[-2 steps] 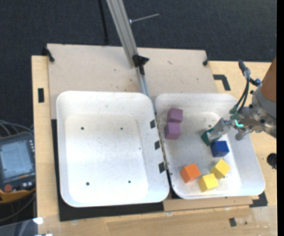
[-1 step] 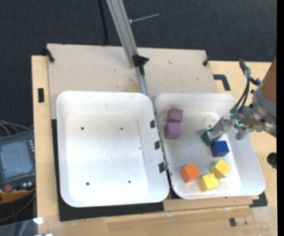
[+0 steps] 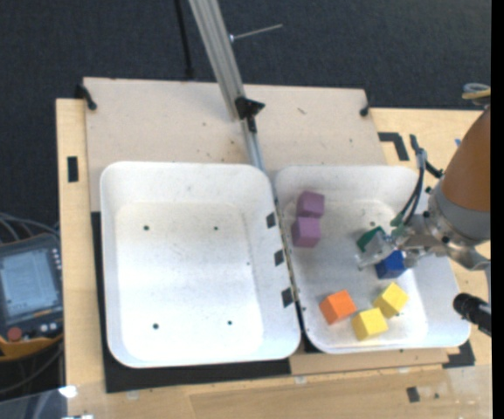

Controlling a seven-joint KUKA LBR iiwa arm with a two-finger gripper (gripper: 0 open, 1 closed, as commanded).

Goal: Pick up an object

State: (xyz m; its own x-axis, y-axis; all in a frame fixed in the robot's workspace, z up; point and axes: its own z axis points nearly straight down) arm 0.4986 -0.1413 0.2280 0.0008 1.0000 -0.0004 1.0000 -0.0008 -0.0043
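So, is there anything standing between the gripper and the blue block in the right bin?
Nothing visible does. The gripper is already right at the blue block, in the right bin. The yellow blocks and the orange block lie nearer the front, and the two purple blocks lie apart to the left.

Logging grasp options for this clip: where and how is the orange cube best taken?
Grip the orange cube across two opposite flat side faces, coming straight down from above. It sits apart from the yellow cubes, but the bin wall lies close on its left.
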